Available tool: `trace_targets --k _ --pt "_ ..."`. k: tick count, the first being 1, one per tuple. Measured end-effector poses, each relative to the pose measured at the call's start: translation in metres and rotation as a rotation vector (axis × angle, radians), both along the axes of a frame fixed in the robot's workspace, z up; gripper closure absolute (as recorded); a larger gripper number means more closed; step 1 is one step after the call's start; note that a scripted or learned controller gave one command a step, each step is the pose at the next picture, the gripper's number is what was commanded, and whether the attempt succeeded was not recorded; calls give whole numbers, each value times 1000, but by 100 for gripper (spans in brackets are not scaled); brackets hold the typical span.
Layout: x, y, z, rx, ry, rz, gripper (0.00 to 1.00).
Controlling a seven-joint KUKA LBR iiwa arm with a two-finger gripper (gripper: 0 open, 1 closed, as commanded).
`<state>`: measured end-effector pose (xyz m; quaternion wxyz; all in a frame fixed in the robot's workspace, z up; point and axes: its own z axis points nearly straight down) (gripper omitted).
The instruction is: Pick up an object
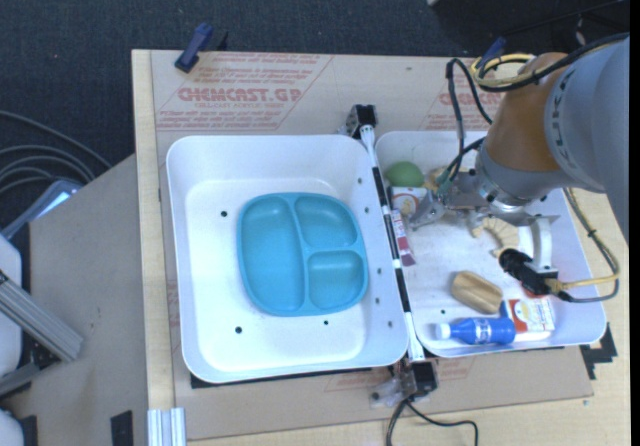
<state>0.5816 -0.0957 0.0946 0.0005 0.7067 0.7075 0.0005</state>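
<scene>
Several objects lie in the right bin (570,234), and I see the jaws (432,206) low at its upper left part, near the divider, though I cannot tell whether they are apart or together. Nearest is the green ball (404,174), just up and left of them in the bin's upper left corner. The brown block (476,290) lies well apart toward the lower right, long axis slanting down to the right, with the blue bottle (480,332) below it, lying left to right.
</scene>
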Motion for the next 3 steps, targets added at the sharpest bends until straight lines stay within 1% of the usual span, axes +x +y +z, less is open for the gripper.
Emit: trace_targets --k 1,2,3 --pt "78 -65 -9 -2 0 -1 0" --pt "78 -63 1 -2 0 1 100" --pt "72 19 140 0 -3 2 100"
